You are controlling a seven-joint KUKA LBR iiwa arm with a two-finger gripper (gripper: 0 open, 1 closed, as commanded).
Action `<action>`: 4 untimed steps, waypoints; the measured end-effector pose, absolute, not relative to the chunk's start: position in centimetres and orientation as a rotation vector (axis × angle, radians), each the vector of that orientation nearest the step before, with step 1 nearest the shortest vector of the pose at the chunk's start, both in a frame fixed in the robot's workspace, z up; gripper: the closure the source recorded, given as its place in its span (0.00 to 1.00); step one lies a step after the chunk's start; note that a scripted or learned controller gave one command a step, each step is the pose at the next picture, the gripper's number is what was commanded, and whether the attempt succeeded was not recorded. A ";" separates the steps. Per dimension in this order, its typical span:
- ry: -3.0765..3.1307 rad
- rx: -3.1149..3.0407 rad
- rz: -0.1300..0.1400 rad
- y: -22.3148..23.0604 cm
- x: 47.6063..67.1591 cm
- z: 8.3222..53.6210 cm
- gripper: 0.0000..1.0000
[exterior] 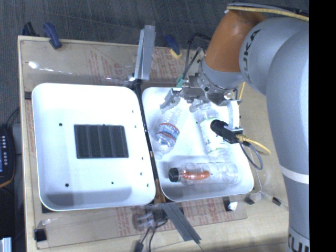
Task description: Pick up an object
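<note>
The right bin (157, 101) holds three clear plastic bottles. One with a blue and red label (168, 132) lies tilted at the bin's left middle. Another with a white label (208, 133) lies along the right side. A third with a black cap and orange contents (202, 174) lies across the near end. My gripper (184, 100) hangs over the bin's far end, just above the top of the blue-labelled bottle, and nothing shows between its fingers.
The left bin (52, 98) has a dark ribbed grate (101, 140) set in its floor. A metal divider bar (144, 51) stands between the bins at the back. Yellow and black cables (247, 140) hang off the wrist over the right bin's right rim. Blue clamps (52, 35) grip the bench's far edge.
</note>
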State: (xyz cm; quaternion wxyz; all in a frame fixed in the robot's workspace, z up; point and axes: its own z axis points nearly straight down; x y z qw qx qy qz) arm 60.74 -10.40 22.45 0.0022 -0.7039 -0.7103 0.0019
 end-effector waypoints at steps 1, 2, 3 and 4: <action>-2.548 -1.831 0.004 -10.9 57.6 22.2 0.00; -2.472 -1.933 0.005 -13.8 59.8 9.1 0.00; -2.476 -1.928 0.007 -13.9 59.8 10.1 1.00; -2.437 -1.980 0.002 -6.0 63.1 19.2 1.00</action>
